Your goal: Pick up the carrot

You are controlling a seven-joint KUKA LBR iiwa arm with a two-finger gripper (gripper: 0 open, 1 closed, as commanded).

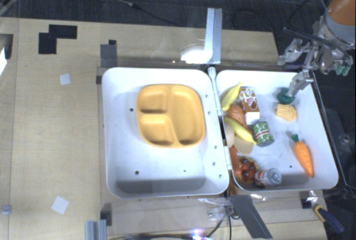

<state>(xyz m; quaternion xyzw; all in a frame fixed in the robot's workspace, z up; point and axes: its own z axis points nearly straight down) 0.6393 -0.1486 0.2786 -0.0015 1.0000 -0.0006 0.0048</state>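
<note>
Carrot (303, 156) near right bin's (328, 138) front edge

The arm (340, 5) is reaching in from the upper right of the frame, its orange band showing at the top right corner above a grey wrist with cables trailing around it. The gripper (290, 94) is hanging at the right of the frame, a little above the middle, with one slim grey finger (300, 82) slanting down and to the left from the wrist to a dark teal tip. Whether the fingers are parted or closed is not clear from this slanted overhead view, since they are overlapping one another.
</note>
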